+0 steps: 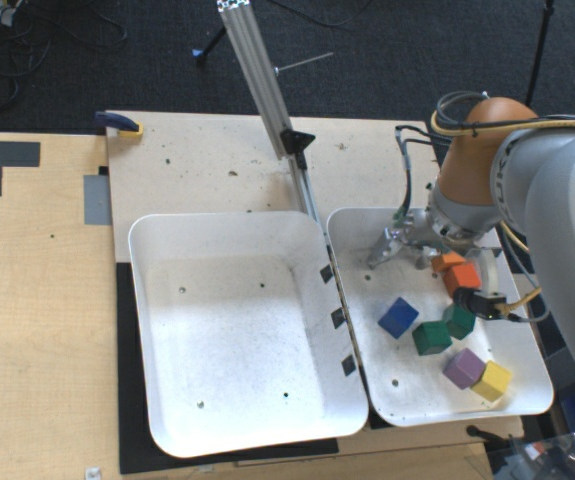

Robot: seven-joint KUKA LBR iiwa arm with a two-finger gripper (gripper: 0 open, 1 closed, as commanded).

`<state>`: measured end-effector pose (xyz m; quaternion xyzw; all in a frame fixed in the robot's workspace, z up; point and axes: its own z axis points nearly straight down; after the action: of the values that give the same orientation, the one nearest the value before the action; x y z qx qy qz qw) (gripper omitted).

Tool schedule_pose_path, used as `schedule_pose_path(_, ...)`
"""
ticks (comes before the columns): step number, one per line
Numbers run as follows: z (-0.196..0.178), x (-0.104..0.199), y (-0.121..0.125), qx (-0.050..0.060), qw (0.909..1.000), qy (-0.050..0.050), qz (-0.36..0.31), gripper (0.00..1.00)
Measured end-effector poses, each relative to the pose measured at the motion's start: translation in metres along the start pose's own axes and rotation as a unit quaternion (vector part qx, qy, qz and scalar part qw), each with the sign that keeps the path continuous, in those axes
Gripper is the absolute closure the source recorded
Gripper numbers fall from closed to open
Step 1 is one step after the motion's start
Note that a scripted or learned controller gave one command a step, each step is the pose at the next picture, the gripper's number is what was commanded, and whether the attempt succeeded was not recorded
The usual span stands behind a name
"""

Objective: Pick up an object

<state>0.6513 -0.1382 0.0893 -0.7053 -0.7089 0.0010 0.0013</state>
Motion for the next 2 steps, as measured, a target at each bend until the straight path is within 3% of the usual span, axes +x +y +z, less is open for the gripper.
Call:
schedule_pose_path(1, -0.011, 0.000, 0.000, 0.000, 1.0000, 0.000, 0.000, 1.00)
schedule_pose_path(2, -0.066, -0.008, -0.005, -0.003, 1.0000, -0.001, 0.002, 1.00)
